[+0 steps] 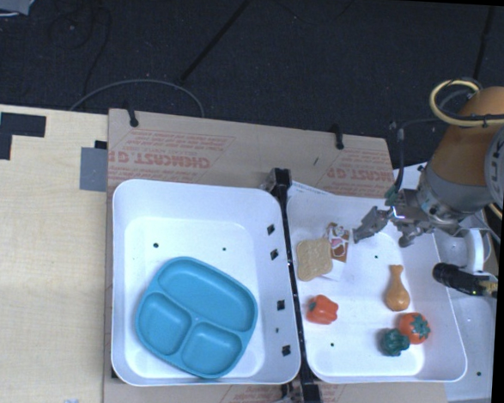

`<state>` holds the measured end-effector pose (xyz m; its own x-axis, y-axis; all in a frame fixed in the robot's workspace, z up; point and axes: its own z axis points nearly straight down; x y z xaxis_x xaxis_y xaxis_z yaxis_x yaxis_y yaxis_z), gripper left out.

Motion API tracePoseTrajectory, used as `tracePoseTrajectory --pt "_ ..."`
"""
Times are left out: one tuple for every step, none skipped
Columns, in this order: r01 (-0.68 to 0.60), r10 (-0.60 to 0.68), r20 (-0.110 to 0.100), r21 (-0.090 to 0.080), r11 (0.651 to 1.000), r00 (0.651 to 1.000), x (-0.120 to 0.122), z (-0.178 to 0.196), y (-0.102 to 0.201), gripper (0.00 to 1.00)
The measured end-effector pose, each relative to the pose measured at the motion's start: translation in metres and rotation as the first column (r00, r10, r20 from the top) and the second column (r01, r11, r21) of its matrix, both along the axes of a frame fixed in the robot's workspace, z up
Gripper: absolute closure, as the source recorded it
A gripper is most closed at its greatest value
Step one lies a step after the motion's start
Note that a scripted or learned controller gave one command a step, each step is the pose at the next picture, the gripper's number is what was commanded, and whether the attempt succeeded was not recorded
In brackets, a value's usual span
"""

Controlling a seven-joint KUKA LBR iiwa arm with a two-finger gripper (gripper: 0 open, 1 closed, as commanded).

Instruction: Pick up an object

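Claw point(388, 225) spread and bare above the right bin point(456, 357), far side, apparently nearest the small red-and-white carton point(339, 243). Could close on air or nudge the carton against the flat tan bread point(313, 259). Smooth rounded gourd point(396, 289) and glossy pepper point(321, 310) likely to slip. Blue moulded tray point(196, 316) in left bin.
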<state>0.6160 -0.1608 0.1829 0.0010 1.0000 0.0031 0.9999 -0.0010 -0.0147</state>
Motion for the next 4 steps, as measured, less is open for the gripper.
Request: tracePoseTrajectory --pt "-0.001 0.001 0.012 -0.002 1.0 1.0 0.003 0.006 0.0 0.0" --pt "-0.005 0.005 0.008 -0.001 1.0 1.0 0.01 -0.042 0.005 0.0" --pt "-0.004 0.004 0.028 -0.005 1.0 1.0 0.015 -0.07 0.005 0.0" --pt "-0.005 0.005 0.029 -0.001 1.0 1.0 0.016 -0.061 0.006 1.0"
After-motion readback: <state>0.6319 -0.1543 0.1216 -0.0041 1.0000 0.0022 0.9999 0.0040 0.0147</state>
